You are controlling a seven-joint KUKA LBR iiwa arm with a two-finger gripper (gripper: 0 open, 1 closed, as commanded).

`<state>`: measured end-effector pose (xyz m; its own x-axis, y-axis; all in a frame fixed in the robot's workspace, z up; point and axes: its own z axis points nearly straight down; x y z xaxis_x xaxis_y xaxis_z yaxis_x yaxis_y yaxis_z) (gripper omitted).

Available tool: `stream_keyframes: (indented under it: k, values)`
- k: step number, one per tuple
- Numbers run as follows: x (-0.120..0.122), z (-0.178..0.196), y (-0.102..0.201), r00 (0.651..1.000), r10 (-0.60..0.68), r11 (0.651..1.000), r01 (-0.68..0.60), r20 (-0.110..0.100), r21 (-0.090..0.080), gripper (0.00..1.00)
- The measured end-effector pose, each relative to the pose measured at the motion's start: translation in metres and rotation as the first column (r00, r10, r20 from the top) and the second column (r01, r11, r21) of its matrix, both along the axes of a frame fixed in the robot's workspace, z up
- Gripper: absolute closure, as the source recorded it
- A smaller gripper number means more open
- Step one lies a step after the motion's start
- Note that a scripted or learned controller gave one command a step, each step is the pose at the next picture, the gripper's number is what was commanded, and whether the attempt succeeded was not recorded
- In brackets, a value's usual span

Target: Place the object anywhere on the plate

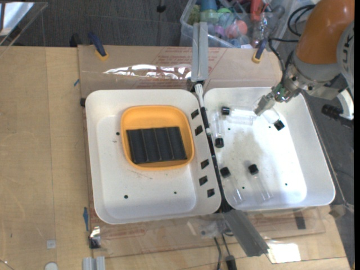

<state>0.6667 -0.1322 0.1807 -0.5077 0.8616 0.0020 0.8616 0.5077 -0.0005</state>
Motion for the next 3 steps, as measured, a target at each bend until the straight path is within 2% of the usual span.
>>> stream_keyframes:
  k: [1,2,3]
  values:
    - [0.000,0.001,0.000,1.000,0.000,1.000,0.000,0.002,0.000,0.00]
    - [0.001,0.051,-0.053,0.995,0.099,0.995,-0.099,0.009,-0.004,0.00]
    - [0.001,0.071,-0.091,0.972,0.236,0.972,-0.236,0.010,-0.005,0.00]
